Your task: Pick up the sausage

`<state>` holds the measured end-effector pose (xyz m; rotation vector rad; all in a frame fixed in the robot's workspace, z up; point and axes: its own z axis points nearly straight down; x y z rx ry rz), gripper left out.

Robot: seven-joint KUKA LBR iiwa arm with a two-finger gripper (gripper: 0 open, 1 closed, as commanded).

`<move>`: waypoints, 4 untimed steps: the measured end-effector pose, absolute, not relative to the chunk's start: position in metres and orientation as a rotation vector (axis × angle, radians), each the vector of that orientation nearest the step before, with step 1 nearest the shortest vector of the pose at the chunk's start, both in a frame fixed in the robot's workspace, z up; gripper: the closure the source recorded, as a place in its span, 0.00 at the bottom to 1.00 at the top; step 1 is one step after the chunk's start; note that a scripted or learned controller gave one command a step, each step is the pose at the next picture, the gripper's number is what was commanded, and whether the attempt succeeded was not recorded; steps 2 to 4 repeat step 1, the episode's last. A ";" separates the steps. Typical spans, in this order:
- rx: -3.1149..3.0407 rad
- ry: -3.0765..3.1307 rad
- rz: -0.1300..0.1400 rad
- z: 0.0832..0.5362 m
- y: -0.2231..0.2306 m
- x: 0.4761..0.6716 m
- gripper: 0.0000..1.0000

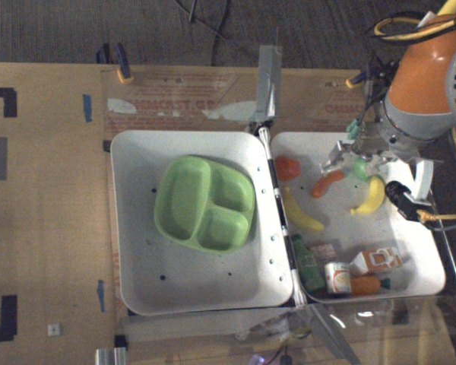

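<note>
A tan wooden counter marked with black corner tape and short blue strips stands against dark carpeted floor at the far side, where black cables trail. In the left white bin lies a green divided plate, set slightly askew. A metal divider runs between the two bins. In the right white bin, a red tomato-like piece rests at the far left, a yellow banana lies nearer along the left wall, and the orange-red sausage sits in the far middle, its long axis slanting from near left up to far right. Beside it to the right lies a second yellow banana. Along the near edge are a dark green item, a small can, a carrot and a small carton. The gripper hangs just beyond the sausage's far right end; how far it is spread cannot be made out, and nothing is visibly held.
</note>
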<state>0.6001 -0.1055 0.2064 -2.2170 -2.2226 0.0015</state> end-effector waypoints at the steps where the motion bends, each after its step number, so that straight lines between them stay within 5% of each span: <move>1: -2.170 -2.274 -0.002 0.094 -0.097 0.611 0.00; 4: -2.170 -2.274 -0.002 0.094 -0.097 0.611 0.00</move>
